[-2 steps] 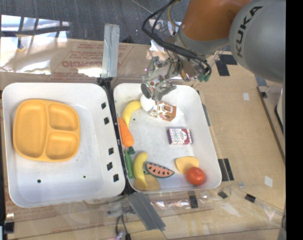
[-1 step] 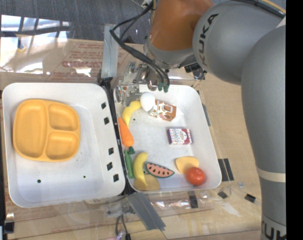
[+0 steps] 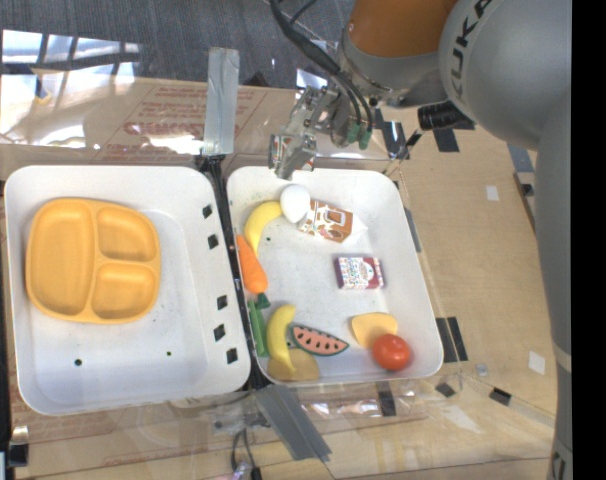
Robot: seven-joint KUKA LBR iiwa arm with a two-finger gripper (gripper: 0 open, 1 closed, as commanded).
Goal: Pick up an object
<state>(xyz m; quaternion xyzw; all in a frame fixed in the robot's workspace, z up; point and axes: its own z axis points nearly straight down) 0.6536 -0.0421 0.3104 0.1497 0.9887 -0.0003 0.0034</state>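
Holding a yellow tray (image 3: 91,260), left bin (image 3: 43,378), right bin (image 3: 408,230) toy food

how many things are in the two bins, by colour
yellow: 4 - divided tray, two bananas, wedge
white: 1 - egg
orange: 1 - carrot
red: 2 - tomato, watermelon slice
printed packs: 2 - brown and white carton, small purple pack
total: 10
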